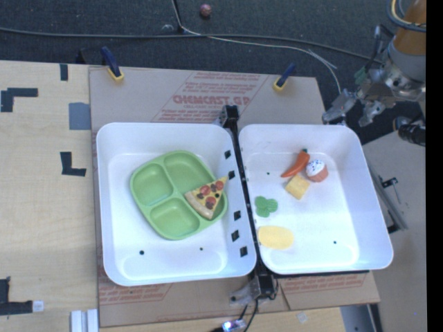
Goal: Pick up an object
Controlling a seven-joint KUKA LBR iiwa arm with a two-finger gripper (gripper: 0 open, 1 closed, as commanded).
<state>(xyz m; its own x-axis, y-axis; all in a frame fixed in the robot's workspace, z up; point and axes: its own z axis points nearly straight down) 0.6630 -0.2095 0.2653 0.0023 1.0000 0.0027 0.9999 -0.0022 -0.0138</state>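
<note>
The right bin [360,254] holds an orange carrot [296,163], a white and red round piece [317,169], a yellow cheese block [298,187], a flat green leafy piece [265,205] and a yellow oval piece [276,237]. My gripper [349,115] hangs above the bin's far right corner, outside the rim, well apart from every object. Its two fingers stand spread, with nothing between them.
The left bin [118,254] carries a green divided plate [163,185] with a pizza slice [208,197] in its right compartment. A black divider [239,199] runs between the bins. Two clamps [111,64] [284,79] hold the cardboard at the back.
</note>
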